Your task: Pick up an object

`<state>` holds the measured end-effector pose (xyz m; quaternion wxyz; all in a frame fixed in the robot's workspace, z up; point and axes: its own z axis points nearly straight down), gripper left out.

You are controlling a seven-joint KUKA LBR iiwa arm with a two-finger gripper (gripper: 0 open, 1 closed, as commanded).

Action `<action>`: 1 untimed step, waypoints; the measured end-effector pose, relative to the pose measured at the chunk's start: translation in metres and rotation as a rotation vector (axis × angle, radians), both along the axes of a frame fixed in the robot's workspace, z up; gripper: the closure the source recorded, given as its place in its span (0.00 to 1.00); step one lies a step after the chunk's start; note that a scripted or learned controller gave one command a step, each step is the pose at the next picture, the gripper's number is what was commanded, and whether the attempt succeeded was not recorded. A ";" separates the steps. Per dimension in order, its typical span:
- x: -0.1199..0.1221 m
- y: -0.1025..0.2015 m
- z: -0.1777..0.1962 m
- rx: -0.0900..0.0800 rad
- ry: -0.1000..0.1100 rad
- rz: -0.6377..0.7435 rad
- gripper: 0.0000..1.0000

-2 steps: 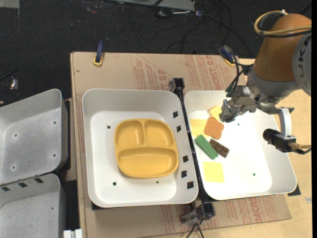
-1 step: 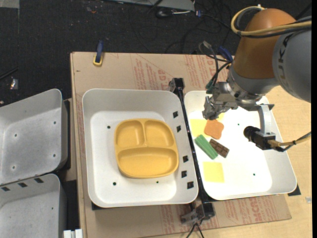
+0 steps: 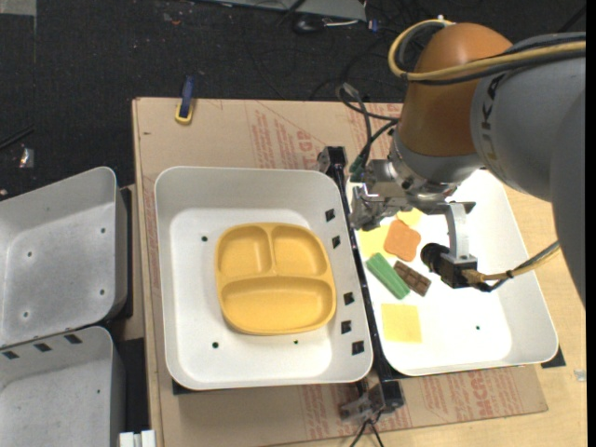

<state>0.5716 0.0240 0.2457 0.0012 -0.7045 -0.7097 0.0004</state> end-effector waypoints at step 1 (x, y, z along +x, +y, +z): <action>0.007 0.051 0.006 0.000 -0.004 0.001 1.00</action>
